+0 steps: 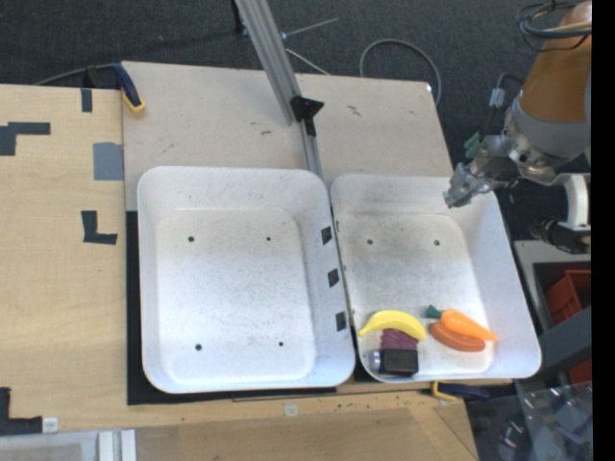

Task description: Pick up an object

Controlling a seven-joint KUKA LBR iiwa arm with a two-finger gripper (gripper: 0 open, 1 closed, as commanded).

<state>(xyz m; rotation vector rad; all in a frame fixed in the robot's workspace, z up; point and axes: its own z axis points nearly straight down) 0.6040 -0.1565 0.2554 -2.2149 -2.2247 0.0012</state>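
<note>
Grey gripper (459, 192) over right bin (500, 238) rim

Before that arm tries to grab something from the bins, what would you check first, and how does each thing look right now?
1. Things to pick lie in the right bin: ok; banana, carrot, dark block.
2. Gripper above a target: not ok; it hangs over the bin's far right rim.
3. Gripper carrying nothing: cannot tell.
4. Targets apart: not ok; banana and block are crowded together.
5. Path toward the carrot free: ok.
</note>
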